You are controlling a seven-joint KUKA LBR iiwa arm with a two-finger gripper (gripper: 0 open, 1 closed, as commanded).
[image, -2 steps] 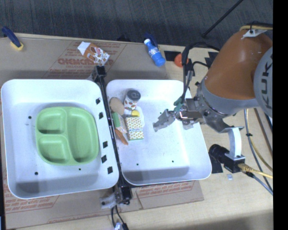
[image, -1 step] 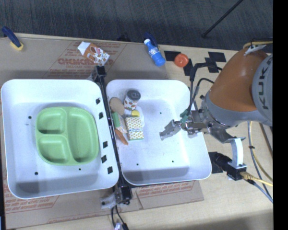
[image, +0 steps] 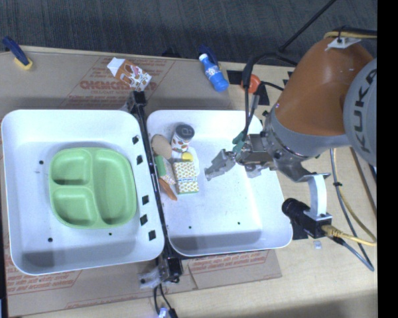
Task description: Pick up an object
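Objects for picking lie clustered at the left side of the right bin (image: 265,234): a small round-topped container (image: 183,135) with a dark lid and printed label, a tan rounded item (image: 160,144) beside it, a yellow-and-white patterned box (image: 186,176) just below the container, and a narrow orange piece (image: 167,187) against the bin's left wall, with a bit of green showing just above it. The gripper (image: 215,166) hangs over the right bin, just to the right of the patterned box and apart from it; whether its fingers are apart or together cannot be told from this view, and no object is seen between them. The grey arm (image: 318,105) with its orange band enters from the right, above the bin's right rim. The left bin (image: 16,197) holds a green three-compartment tray (image: 93,185), lying flat near its centre. Both bins rest on a cardboard sheet (image: 86,78) on the bench. Beyond the bins, on the cardboard, lie a crumpled printed wrapper (image: 129,75) and a blue bottle (image: 214,73); a blue-and-yellow clamp (image: 17,53) sits at the far left corner.
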